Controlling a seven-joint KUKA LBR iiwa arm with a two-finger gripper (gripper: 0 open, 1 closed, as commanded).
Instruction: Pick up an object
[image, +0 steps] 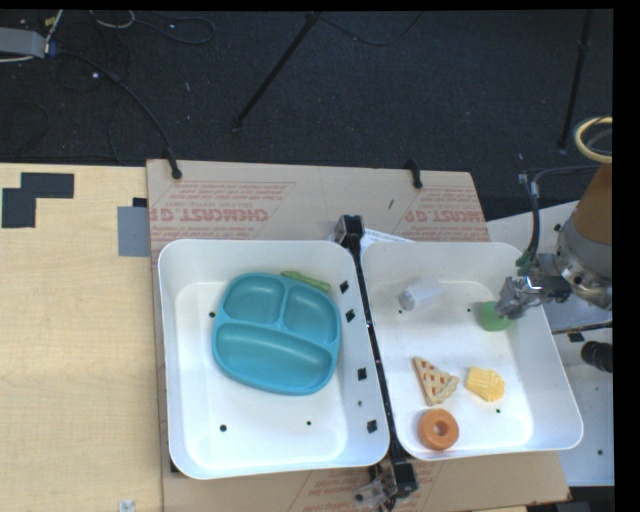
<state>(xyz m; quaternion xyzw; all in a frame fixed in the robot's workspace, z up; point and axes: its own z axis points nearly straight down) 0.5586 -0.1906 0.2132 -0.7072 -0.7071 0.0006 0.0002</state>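
The right bin (560, 400) holds a green object (491, 318) at its right side, a translucent white cylinder (419, 296), a waffle-patterned wedge (434, 380), a yellow lump (485, 384) and an orange ring (438, 429). My gripper (519, 296) reaches in over the bin's right rim and sits right at the green object, partly covering it. Whether anything lies between its fingertips is hidden.
The left bin (190, 420) carries a teal divided plate (277, 332) with a green item (306, 281) peeking from behind its far edge. A black divider with clips (362, 340) separates the bins. Cardboard (250, 205) lies under both.
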